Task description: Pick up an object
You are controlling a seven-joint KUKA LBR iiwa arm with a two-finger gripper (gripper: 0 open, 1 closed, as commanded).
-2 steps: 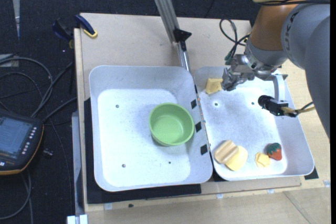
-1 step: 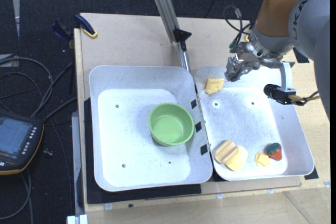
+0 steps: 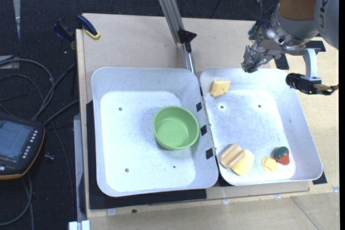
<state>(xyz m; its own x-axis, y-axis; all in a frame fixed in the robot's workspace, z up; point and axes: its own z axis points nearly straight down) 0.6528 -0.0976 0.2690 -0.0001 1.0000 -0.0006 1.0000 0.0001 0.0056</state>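
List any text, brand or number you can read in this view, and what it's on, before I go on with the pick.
"UK": dark letters on the grey arm casing, cut off at the picture's edge, so the word is incomplete.
Handheld pendant screen: lit, but its content is too small and blurred to read.
No readable marks on the two white bins, the green bowl or the tool.

Arm: grey, with an orange band, seen reaching in from the right.
Tool (image 3: 251,64): poised above the far rim of the right bin (image 3: 304,132); its tip is blurred, so nothing can be made out in it.
Right bin: a yellow wedge (image 3: 220,87) by the far left corner; a pale bread-like piece (image 3: 236,158), a small yellow piece (image 3: 269,164) and a red-and-green toy (image 3: 281,155) along the near edge.
Left bin (image 3: 113,132): an upright green bowl (image 3: 176,127).
Table (image 3: 135,43): both bins are carried side by side.
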